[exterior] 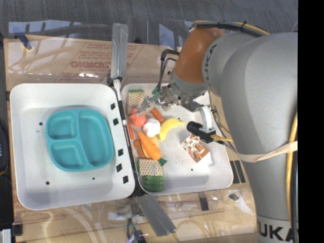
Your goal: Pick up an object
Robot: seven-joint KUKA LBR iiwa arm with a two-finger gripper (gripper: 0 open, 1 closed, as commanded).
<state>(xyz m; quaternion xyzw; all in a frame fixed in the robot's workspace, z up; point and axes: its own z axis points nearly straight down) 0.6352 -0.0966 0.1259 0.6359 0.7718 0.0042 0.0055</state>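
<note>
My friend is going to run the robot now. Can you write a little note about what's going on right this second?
Tool: low over the top left corner of the right bin; I can't tell if it grips anything.
Right bin: banana, carrots, a white ball, a snack packet, a green box, mostly bunched on the left.
Left bin: a teal divided plate.
Done: nothing visibly lifted yet.
Left: grab one thing and raise it.

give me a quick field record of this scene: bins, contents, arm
left bin: holds teal divided tray
right bin: holds toy food
items: banana, carrot, white egg-like ball, tomato-red piece, brown snack packet, green-checked packet
arm: over right bin
gripper: above bin's far left part, fingers unclear
</note>
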